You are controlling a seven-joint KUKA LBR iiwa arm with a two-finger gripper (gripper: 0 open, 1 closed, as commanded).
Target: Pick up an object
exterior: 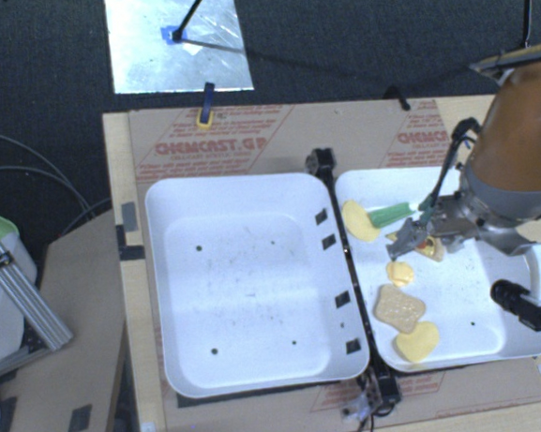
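The right bin (469,334) holds several small things. A yellow oval piece (357,220) lies at its left wall, with a green stick-shaped piece (393,213) touching its right side. A small yellow lump (401,272) lies lower down. Below that sit a tan biscuit-like slab (399,308) and a pale yellow rounded piece (417,341). My gripper (412,238) hangs low over the bin's middle, just right of the green piece and above the small yellow lump. A yellow-brown item (432,249) lies right beside the gripper, partly hidden by it.
The left bin (244,288) stands beside the right one, with a black clamp strip (342,260) between them. Both rest on a cardboard sheet (245,137). The arm's grey and orange body (524,151) looms over the right bin's far right side.
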